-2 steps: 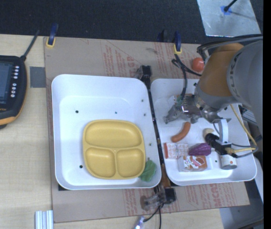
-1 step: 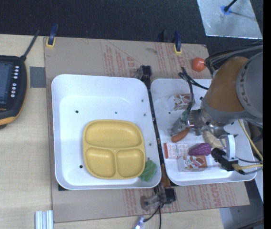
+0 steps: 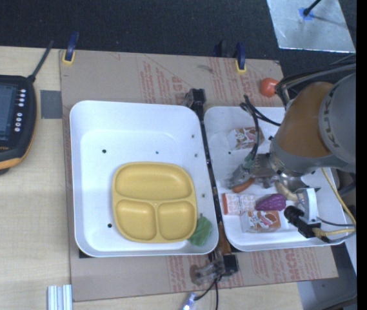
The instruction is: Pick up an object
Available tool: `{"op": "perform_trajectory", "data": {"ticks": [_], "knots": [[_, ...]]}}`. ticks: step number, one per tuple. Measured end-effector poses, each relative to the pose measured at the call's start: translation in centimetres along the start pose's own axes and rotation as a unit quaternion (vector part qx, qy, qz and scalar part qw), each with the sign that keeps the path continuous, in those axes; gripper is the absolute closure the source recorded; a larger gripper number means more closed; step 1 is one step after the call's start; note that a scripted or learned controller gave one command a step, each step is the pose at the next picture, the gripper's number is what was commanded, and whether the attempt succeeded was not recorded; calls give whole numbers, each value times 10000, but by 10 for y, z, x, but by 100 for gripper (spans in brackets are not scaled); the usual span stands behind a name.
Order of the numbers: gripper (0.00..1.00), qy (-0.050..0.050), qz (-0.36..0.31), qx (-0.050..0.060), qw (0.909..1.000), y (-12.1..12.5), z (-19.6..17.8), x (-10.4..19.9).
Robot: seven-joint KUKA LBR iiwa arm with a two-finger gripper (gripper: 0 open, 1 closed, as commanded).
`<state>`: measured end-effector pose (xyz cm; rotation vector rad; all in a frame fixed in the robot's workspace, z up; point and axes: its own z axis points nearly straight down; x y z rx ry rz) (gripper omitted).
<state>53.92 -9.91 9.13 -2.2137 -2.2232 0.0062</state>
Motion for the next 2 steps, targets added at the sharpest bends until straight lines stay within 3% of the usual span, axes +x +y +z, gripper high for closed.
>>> {"op": "perform_trajectory", "data": {"ticks": [1, 2], "knots": [[0, -2, 9, -15, 10000, 28, -1, -36], [100, -1, -2, -2, 10000, 28, -11, -37]]}}
